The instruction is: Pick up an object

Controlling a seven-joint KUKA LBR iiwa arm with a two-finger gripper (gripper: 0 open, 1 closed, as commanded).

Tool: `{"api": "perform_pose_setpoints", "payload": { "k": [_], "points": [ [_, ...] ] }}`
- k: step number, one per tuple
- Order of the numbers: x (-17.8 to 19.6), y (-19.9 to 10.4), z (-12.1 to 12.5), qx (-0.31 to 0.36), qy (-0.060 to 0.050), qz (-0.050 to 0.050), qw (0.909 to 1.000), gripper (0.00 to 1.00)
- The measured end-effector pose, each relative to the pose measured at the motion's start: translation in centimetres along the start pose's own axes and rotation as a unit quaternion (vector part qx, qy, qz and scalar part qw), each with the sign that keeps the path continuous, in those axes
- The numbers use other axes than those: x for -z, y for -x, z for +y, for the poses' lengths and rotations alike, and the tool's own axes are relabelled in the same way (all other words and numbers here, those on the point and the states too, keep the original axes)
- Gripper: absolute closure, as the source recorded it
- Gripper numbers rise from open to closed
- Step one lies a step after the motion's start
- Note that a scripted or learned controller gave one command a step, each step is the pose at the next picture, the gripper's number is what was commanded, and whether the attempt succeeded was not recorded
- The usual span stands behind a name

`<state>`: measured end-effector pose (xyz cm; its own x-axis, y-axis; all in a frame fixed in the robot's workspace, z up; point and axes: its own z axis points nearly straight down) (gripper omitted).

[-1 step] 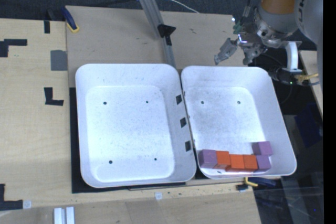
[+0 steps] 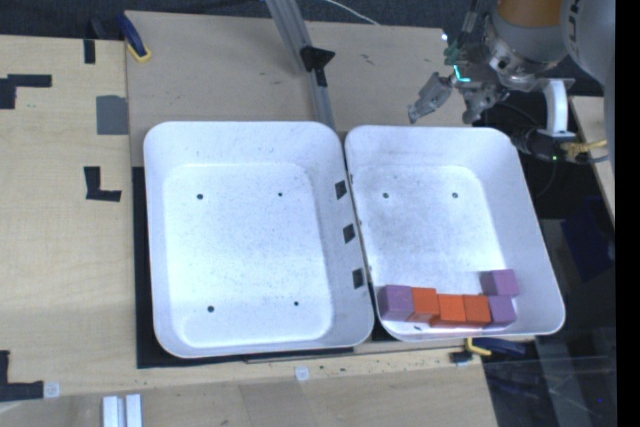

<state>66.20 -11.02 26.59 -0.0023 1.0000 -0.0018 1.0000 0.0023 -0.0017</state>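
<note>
Camera view, looking down at a slant on the table [image 2: 240,65]. Two shallow white bins sit side by side. Left bin [image 2: 165,215] on the near-left; right bin [image 2: 520,185] touching it along the middle seam.

The blocks lie in a tight row along the near edge of the right bin, toward its near-right corner. From left: a purple block [image 2: 397,301], an orange block [image 2: 424,303], a second orange block [image 2: 464,309], then a purple block [image 2: 499,284] with another purple block [image 2: 503,311] just in front of it. All touch their neighbours and crowd the bin's near wall.

The gripper [image 2: 450,100] hangs above the table just beyond the far edge of the right bin, well apart from the blocks, nothing between its jaws. One finger [image 2: 430,100] juts toward the left; the jaws look spread, moderately wide. A small green light glows at the wrist.

Handling, as a judgement: the blocks look stiff and light, likely foam or wood, not fragile, with flat faces that should grip well. The crowding is the trouble; the left purple block has a free left side and seems the easiest to take, jaws closing across its far and near faces, though the bin wall is close.

No readable writing or labels on blocks or bins; faint lettering on the arm is too blurred to read.
</note>
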Motion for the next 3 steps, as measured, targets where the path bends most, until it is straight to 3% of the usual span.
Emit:
{"api": "perform_pose_setpoints", "payload": {
  "k": [1,2,3],
  "points": [
    [-7.9,-5.4,-3.1,0.001,-0.005,0.002,1.0000,0.00],
    [-7.4,-11.9,1.7,0.003,0.002,0.002,1.0000,0.00],
    [-1.3,-8.1,0.7,-0.002,0.003,0.000,1.0000,0.00]
  ]
}}
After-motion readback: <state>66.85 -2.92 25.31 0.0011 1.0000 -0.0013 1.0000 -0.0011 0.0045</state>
